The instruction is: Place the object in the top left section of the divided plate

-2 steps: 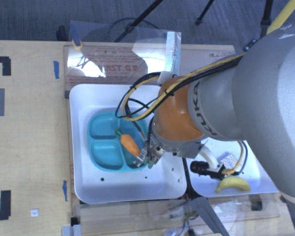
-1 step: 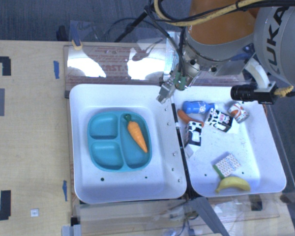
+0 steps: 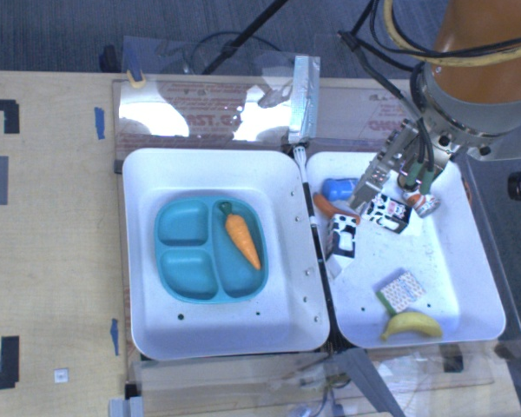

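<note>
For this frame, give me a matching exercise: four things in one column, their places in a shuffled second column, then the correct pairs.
Things:
1. carrot
2. banana
3. blue object
4. divided plate

Places:
A. near corner of the right bin
B. in the left bin, holding the carrot
C. in the plate's long right section
D. far left of the right bin, by the gripper

Pairs: 1-C, 2-A, 3-D, 4-B

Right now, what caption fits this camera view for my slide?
A toy carrot lies in the blue divided plate while the robot's hand hovers over the right bin.
</note>
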You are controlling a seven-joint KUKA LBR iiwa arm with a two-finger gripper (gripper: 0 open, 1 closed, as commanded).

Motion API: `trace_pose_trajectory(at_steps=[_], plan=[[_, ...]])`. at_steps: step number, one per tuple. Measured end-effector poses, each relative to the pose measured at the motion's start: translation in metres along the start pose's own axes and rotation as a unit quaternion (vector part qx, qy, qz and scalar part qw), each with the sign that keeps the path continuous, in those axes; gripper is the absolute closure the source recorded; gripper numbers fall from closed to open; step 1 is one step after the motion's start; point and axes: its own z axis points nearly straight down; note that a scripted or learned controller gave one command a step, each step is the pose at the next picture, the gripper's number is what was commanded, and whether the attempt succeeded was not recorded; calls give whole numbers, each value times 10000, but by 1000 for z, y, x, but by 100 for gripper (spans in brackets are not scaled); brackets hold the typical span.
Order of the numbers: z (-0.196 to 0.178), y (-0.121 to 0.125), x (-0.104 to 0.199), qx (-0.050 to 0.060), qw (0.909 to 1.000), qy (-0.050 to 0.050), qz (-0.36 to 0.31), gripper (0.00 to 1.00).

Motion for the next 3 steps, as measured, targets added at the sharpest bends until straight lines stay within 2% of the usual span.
trace_pose_trajectory(at_steps=[1, 2, 3], plan=[[0, 65, -48, -14, 9857, -14, -1686, 100], [44, 29, -54, 14, 10000, 17, 69, 100], [0, 27, -128, -11, 9980, -17, -627, 100]])
